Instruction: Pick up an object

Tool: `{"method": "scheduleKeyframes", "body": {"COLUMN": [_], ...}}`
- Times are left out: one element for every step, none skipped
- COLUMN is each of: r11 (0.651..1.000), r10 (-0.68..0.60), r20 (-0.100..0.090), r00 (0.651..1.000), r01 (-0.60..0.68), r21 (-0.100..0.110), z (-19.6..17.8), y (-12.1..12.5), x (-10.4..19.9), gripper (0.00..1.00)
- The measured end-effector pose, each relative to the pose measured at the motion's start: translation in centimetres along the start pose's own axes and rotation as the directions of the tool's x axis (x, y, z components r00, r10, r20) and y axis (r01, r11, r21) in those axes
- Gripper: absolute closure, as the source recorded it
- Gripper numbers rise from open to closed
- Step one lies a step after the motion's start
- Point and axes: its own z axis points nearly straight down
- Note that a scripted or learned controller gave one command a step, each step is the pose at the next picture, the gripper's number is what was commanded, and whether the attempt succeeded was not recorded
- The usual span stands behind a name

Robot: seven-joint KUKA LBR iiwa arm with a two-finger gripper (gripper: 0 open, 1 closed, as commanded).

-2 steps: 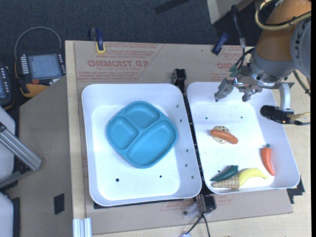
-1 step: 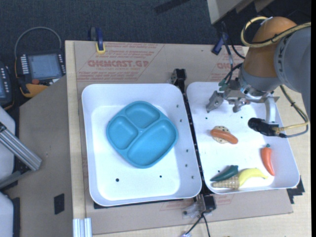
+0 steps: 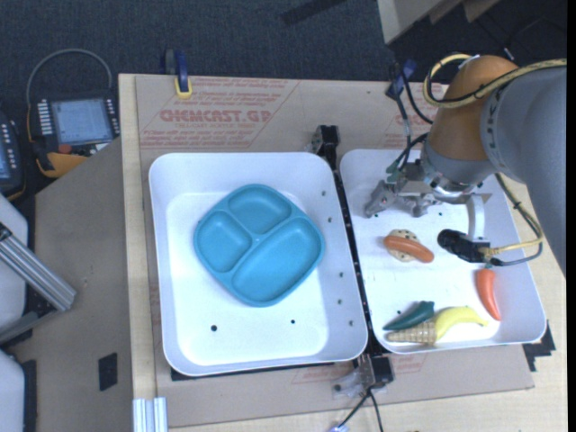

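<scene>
Right bin [image 3: 373, 282], right of centre: gripper [image 3: 394, 209] in its upper part, fingers spread, nothing between them. Just below in frame: hot dog [image 3: 409, 247], nearest candidate, lying alone on bare floor. Lower right: carrot [image 3: 487, 293], banana [image 3: 461, 320], cone [image 3: 412, 335], crowded near the wall, poorer choices. Advisable: shift down-frame, centre over hot dog, set fingers across its narrow width, descend fully before closing. Left bin [image 3: 180, 313]: blue plate [image 3: 259, 255], probably too wide and flat to pinch.
</scene>
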Motion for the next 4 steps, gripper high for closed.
{"method": "scheduleKeyframes", "body": {"r11": [1.0, 1.0, 1.0, 1.0], "r10": [0.0, -0.002, -0.002, -0.002], "r20": [0.002, 0.002, 0.003, 0.002], "r00": [1.0, 1.0, 1.0, 1.0], "r01": [0.0, 0.002, 0.002, 0.002], "r21": [-0.007, -0.011, -0.012, -0.011], "z": [-1.4, -6.9, -11.6, -14.6], "y": [0.2, -0.4, 0.3, 0.4], "x": [0.0, 0.7, 0.2, 0.2], "gripper": [1.0, 1.0, 1.0, 1.0]}}
